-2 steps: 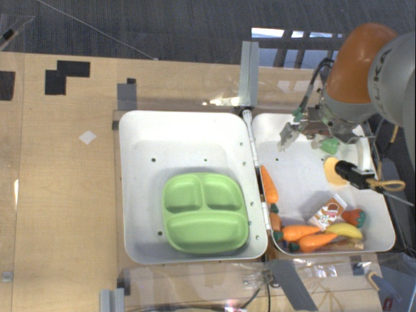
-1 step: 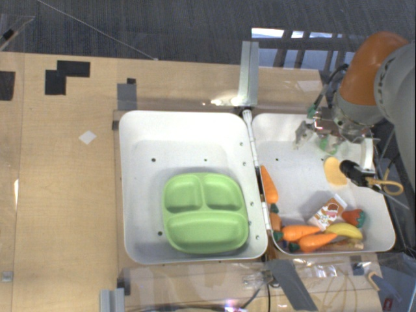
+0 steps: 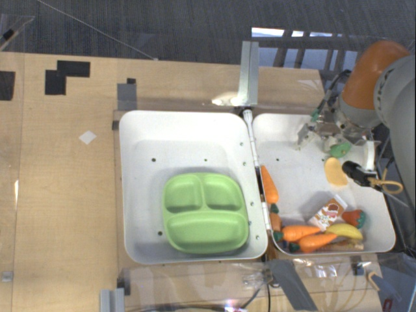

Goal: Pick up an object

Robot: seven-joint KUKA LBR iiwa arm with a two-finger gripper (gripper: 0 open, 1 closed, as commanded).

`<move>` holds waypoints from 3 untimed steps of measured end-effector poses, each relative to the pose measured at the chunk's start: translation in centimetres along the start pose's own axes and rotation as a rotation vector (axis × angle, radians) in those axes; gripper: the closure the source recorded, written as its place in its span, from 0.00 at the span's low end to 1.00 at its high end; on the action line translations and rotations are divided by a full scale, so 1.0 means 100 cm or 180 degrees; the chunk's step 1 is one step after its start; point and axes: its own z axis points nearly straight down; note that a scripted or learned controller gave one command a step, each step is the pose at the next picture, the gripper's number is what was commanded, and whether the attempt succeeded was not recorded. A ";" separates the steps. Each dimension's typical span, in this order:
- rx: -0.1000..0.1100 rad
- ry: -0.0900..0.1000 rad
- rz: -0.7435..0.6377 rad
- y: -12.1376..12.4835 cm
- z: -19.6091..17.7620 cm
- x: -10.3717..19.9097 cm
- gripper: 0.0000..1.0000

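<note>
Light wooden bench (image 3: 58, 194) carries two white bins. The gripper (image 3: 331, 134) sits over the right bin (image 3: 292, 174)'s far corner; its state cannot be determined. Just beneath lies a green toy (image 3: 339, 150), beside a yellow piece (image 3: 335, 171). Judged light, rigid, smooth plastic; grasp across its narrow middle.

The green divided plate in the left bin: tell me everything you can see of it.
The green divided plate is pale lime, looks like smooth moulded plastic, and is roughly rectangular with rounded corners. Raised ridges split it into three compartments: two smaller ones at the far side and one wide one at the near side. It lies flat and face up on the floor of the left bin, toward the near right corner, slightly turned. All three compartments hold nothing. Nothing else touches it.
</note>
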 end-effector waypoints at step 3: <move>-0.0007 -0.0066 -0.0761 -0.066 -0.004 -0.044 0.00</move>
